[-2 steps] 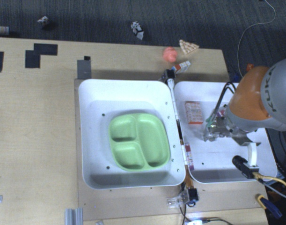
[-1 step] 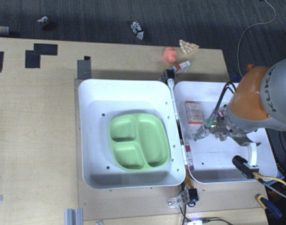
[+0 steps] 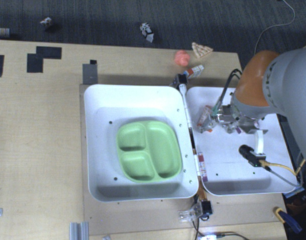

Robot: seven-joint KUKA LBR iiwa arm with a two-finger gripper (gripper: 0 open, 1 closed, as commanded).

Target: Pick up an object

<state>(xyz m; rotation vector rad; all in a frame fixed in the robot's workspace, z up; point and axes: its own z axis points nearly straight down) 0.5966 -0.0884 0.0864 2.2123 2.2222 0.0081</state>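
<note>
Hovering over the right bin (image 3: 273,179), the gripper (image 3: 209,120) has jaws whose state I cannot tell.

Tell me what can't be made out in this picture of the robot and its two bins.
- Pincer: too small and cluttered in the camera view to tell open from shut, or whether it grips anything.
- Right bin: its far corner is hidden under the arm.
- Small items beyond the bench, like the pink lump: too blurred to identify.
</note>
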